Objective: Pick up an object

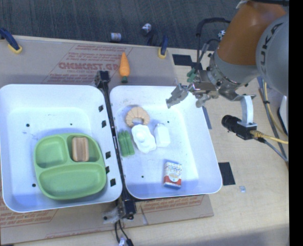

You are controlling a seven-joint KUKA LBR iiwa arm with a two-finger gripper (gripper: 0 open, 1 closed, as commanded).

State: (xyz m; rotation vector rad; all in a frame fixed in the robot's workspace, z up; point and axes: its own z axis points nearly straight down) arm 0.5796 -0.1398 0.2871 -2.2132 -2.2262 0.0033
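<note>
The right bin (205, 152) holds a tan ring-shaped pastry (137, 116), a white lump (143, 138), a smaller white piece (162, 135), a green ribbed item (125, 142) by the left wall, and a small red and blue box (173, 173) near the front. My gripper (187, 99) hovers over the bin's back right corner, above and to the right of the pastry. It is open, with nothing between its fingers.
The left bin (18, 106) holds a green divided plate (69, 181) with a brown block (80, 148) in one compartment. An orange carrot (124, 65) lies on the cardboard behind the bins. Blue clamps (10, 40) grip the board's back edge.
</note>
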